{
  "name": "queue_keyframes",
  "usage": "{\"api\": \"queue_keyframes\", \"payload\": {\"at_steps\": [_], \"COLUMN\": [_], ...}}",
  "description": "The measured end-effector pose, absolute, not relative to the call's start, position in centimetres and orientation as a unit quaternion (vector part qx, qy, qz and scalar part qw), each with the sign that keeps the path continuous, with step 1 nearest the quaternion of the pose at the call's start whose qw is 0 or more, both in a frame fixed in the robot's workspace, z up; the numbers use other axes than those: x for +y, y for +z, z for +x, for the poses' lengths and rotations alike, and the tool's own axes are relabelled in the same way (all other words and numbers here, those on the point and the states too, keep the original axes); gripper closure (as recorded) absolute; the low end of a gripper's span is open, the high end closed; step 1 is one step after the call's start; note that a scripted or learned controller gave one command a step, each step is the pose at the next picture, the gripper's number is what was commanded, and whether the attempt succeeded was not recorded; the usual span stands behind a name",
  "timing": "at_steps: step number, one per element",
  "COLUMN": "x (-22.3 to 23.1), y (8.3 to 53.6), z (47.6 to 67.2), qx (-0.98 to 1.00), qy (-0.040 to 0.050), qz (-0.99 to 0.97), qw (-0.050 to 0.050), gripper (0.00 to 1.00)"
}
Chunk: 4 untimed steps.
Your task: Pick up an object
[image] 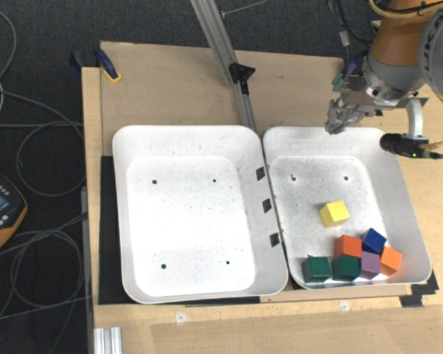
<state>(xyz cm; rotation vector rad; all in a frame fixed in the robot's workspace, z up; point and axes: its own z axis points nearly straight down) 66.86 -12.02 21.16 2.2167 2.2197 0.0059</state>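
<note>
Approach step: claw (340,118) above right bin's (399,169) far rim, finger state unclear; next, descend onto yellow cube (334,212).

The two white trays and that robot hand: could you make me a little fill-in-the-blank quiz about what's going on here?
1. All the colored blocks lie in the ____ bin.
2. The block lying apart from the cluster, the yellow block, is colored ____.
3. The hand hangs over the right bin's ____ edge.
4. The blue block touches the ____ block just below it.

Missing words: right; yellow; far; purple
</note>
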Motion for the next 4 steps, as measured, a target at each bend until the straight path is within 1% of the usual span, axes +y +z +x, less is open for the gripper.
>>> {"api": "queue_keyframes", "payload": {"at_steps": [1,2,3,4], "x": [-6.7,-1.3,3.6,9.5], "y": [22.9,22.3,23.7,22.9], "z": [66.9,67.2,66.3,65.8], "qx": [0.709,0.709,0.709,0.71], "qy": [0.0021,0.0004,0.0016,-0.0001], "qz": [0.705,0.705,0.705,0.705], "qw": [0.001,-0.001,0.0,-0.002], "gripper": [1.0,1.0,1.0,1.0]}}
